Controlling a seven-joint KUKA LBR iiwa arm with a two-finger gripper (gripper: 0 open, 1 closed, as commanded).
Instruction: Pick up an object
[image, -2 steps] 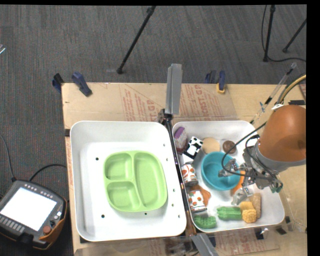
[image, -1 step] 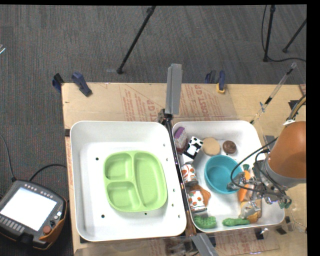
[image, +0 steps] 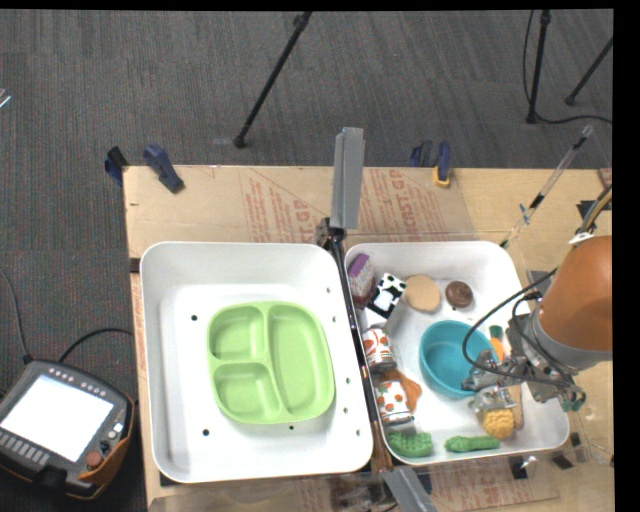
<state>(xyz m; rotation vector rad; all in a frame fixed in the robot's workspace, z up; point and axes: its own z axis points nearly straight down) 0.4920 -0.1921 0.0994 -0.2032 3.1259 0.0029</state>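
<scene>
My gripper hangs low over the right bin, at its right side, under the orange-banded wrist. It sits just right of a blue bowl and just above a yellow knobbly object; I cannot tell if it touches either. The gripper hides part of the yellow object. Other objects in this bin are a tan flat piece, a brown round piece, a black-and-white block, a purple item, two red-and-white cans, and two green pieces.
The left bin holds a green divided plate. A grey post stands behind the wall between the bins. A tablet pendant lies on the floor at the lower left. Tripod legs stand behind the bench.
</scene>
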